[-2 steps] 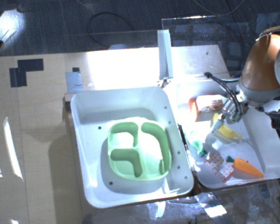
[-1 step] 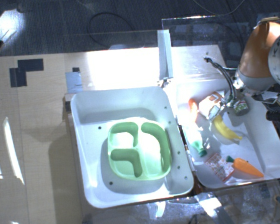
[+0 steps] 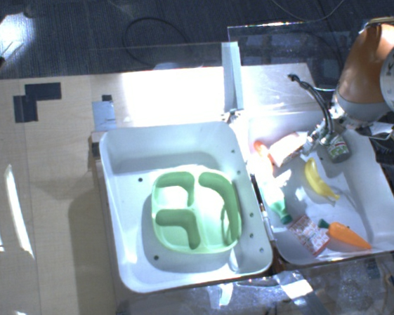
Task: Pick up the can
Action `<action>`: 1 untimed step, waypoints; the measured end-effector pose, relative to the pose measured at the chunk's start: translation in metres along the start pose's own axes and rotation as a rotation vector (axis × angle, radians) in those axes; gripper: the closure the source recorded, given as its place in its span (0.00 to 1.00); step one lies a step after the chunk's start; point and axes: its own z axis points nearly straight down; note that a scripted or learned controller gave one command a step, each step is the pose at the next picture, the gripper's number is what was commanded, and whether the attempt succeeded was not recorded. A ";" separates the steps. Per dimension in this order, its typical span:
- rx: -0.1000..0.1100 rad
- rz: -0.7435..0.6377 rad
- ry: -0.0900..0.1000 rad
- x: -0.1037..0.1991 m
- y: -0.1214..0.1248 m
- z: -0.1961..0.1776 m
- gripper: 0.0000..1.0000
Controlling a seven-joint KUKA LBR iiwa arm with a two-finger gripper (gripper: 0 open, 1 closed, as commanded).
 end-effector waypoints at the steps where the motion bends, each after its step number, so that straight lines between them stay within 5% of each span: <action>1: 0.006 0.053 0.008 0.055 -0.002 -0.073 1.00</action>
